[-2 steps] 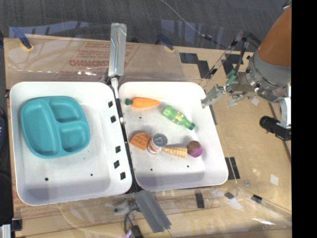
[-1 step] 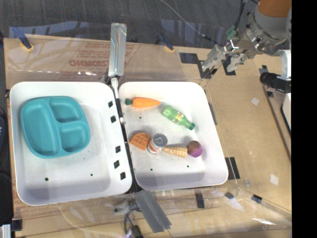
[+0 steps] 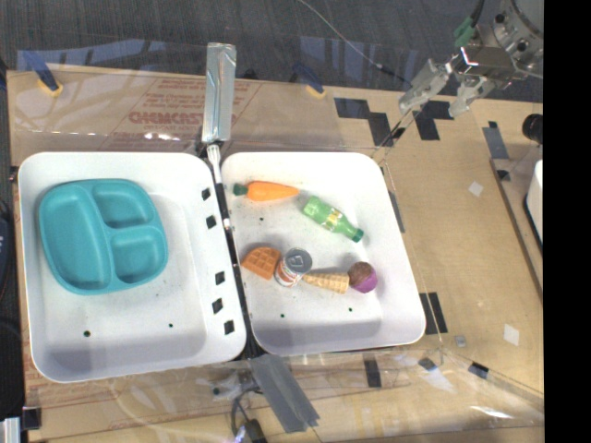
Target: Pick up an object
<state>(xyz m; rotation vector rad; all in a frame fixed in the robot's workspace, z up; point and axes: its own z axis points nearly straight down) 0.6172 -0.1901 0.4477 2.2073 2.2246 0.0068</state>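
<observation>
The bench is a tan board under a clear plastic sheet that wrinkles and glares along its near edge, with black tape marks scattered over it; behind it lies dark grey floor crossed by a thin cable. Faint red print on the board beyond the left bin is too washed out to read.

Taking the right bin as the landmark: the left bin sits touching its left wall, and a teal divided tray lies in that left bin's far half. A silvery strip stands at the far end of the seam between the two bins.

The arm is mostly cut off at the upper right corner, past the right bin's far right corner and well apart from it. The gripper hangs there over bare bench, its two fingers spread apart with nothing between them.

Inside the right bin, an orange carrot lies near the far wall. A green bottle lies tilted just right of it. Along the middle sit a waffle, a small round can touching it, and an ice cream cone with a purple scoop at its right end. The can's label is too small to make out.
</observation>
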